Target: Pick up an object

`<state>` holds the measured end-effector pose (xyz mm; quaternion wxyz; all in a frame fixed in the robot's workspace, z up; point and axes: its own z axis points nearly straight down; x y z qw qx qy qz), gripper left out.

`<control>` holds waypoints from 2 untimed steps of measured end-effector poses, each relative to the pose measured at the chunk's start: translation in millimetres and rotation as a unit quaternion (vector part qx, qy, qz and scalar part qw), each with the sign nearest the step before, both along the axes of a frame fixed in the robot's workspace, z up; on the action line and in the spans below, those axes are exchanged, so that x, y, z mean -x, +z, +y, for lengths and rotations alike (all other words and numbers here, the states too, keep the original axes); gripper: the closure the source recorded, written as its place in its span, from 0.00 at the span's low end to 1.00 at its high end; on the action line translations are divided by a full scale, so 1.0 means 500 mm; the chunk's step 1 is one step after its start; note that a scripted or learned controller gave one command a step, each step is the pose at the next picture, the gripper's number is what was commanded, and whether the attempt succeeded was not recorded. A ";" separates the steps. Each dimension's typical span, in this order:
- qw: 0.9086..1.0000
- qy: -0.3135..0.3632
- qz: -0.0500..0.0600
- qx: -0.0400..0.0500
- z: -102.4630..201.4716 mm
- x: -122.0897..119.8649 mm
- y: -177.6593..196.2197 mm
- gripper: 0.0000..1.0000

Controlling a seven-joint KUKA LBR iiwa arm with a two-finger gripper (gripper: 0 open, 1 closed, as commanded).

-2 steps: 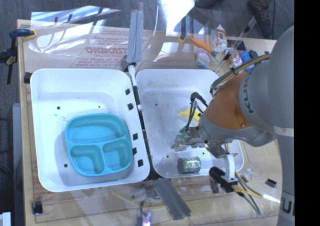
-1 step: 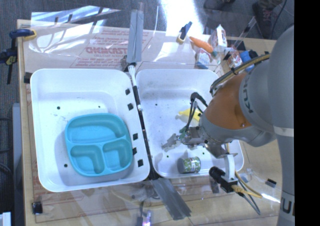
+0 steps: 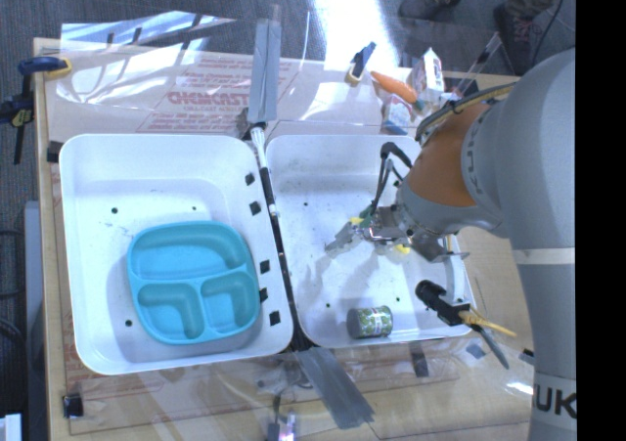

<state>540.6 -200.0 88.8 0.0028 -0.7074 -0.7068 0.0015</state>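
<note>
If I had to pick a target: the small green can (image 3: 370, 322), lying on its side by the lower edge of the right bin (image 3: 323, 160), lower middle of the frame.
Handling: my guess is light and stiff, but it's smooth and round so it'll probably roll or slip.
Where to grab: across the curved sides, mid-length.
Can label: too blurry to read.
Arm (image 3: 548, 351) lettering: "KU", lower right.
Gripper (image 3: 354, 231): mid right bin, just above the can in frame and clear of it. Can't tell how open it is or whether it has anything.
Clear sheet (image 3: 196, 97), upper left: red print, unreadable.
</note>
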 end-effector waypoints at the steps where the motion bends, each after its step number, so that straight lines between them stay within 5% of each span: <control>1: 1.000 0.011 0.001 -0.001 0.070 0.102 0.000 0.00; 2: 1.000 0.009 0.000 -0.001 0.056 0.129 0.000 0.00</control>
